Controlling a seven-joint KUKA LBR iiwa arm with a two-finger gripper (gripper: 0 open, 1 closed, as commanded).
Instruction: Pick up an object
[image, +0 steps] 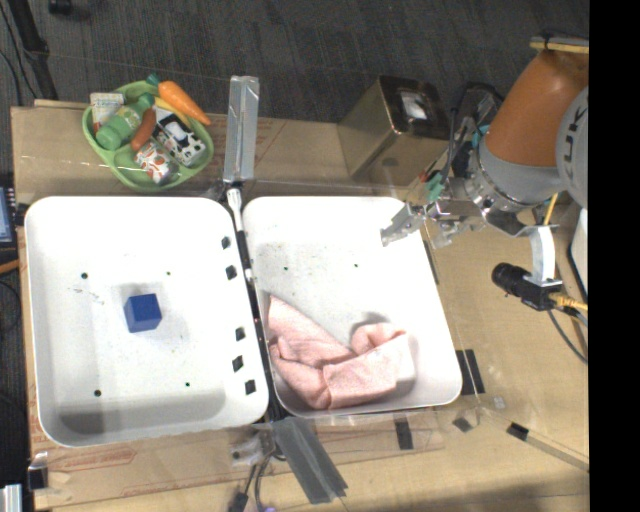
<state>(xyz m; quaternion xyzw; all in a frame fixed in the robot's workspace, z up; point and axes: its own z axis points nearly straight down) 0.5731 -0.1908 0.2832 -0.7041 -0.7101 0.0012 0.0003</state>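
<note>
We have our end effector (400, 228) at the upper right edge of the right bin (300, 230), hanging just over its far corner, with nothing between its tips. Whether it is spread or pressed together we cannot tell from this angle; the tips blur into one grey shape.

The nearest candidate is the pink cloth (340, 362), crumpled in the near half of the same bin. From the end effector it lies toward the front of the bench and a little to the view's left, its long axis running roughly across the bin from left to right. The blue cube (143, 311) sits in the left bin (60, 240), well apart and across the divider. We judge the cloth the shorter reach: down and toward the front.
</note>
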